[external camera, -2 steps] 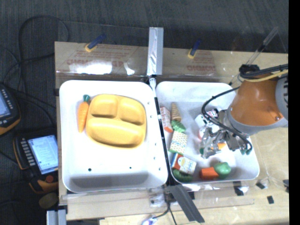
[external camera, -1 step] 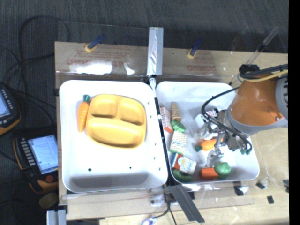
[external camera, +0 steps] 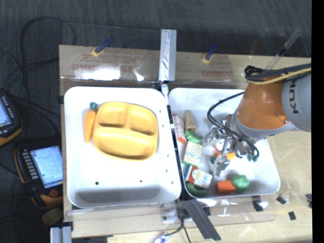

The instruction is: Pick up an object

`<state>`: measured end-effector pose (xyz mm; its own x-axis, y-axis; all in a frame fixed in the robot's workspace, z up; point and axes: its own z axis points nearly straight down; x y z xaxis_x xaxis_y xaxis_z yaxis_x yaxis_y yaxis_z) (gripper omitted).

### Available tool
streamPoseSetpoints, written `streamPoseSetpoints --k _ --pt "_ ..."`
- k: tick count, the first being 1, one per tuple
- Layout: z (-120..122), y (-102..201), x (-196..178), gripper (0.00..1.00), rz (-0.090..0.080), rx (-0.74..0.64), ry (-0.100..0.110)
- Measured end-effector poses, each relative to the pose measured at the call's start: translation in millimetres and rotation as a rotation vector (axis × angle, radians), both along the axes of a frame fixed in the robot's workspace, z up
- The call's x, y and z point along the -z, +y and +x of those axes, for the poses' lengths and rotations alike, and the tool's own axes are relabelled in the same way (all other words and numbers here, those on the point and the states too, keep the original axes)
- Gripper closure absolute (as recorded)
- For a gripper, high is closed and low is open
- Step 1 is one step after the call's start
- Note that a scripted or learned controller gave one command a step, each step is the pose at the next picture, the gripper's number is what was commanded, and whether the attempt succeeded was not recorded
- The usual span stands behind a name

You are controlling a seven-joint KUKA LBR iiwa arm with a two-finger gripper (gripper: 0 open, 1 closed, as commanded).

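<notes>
Dark grey carpet surrounds a pale wooden bench (external camera: 293, 151) that carries two shallow white bins side by side. At nine o'clock sits the left bin (external camera: 81, 181), which holds a yellow divided tray (external camera: 125, 129) with a toy carrot (external camera: 89, 124) lying upright against its nine o'clock side, green top toward twelve.

At three o'clock, the right bin (external camera: 263, 178) holds a heap of small toy groceries. A tan cone-shaped piece (external camera: 189, 119) lies near the bin's eleven o'clock corner, with a small patterned box (external camera: 192, 153) just below it. Toward six o'clock are a small carton (external camera: 200, 177), an orange block (external camera: 226, 187) and a green pepper-like piece (external camera: 240, 181), the last two touching.

From three o'clock the grey arm (external camera: 301, 103) reaches in, its orange band (external camera: 263, 108) over the right bin. The gripper (external camera: 221, 159) hangs low in the middle of that bin, among the groceries, with black cables looped at its ten o'clock side. Whether the claw is open, closed or gripping anything cannot be told: the fingers blend into the clutter beneath them.

Off the bench at nine o'clock, two handheld screens (external camera: 43, 166) rest on the carpet.
</notes>
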<state>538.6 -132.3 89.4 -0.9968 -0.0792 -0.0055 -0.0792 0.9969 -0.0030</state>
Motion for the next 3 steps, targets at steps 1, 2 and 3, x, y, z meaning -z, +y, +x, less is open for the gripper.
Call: streamPoseSetpoints --k 1,2,3 --pt "-5.5 2.5 -1.3 0.0 -0.003 -0.036 -0.013" --pt "-19.0 8.7 -1.6 0.0 -0.002 -0.004 -0.016" --pt "-4.6 31.8 -0.9 0.0 -0.004 -0.042 -0.007"
